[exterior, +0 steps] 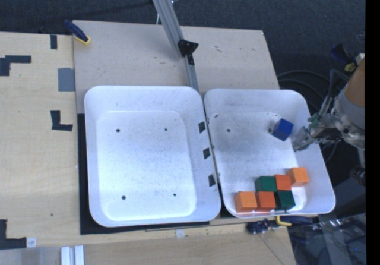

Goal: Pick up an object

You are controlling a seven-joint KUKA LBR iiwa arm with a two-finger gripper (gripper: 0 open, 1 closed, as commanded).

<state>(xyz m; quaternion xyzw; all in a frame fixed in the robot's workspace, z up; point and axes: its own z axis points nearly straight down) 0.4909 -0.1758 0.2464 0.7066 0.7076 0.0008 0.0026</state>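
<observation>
A: Where's the blue block (282, 129) sitting?
B: Lying tilted on the right bin's (249, 98) speckled white floor, near its right rim. Matte cube, room open to its left.
A: Jaws?
B: Gripper (304, 138) is hovering at that rim, just beside the block. Can't tell the jaws' state.
A: Others?
B: Orange and green blocks (272, 191) are clustering along the front edge.

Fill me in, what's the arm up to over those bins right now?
The grey arm's gripper sits at the right rim of the right-hand white bin, close beside a small blue block, with nothing seen between its fingers. A cluster of orange and green blocks lies untouched at that bin's near corner. No pick is made yet.
</observation>
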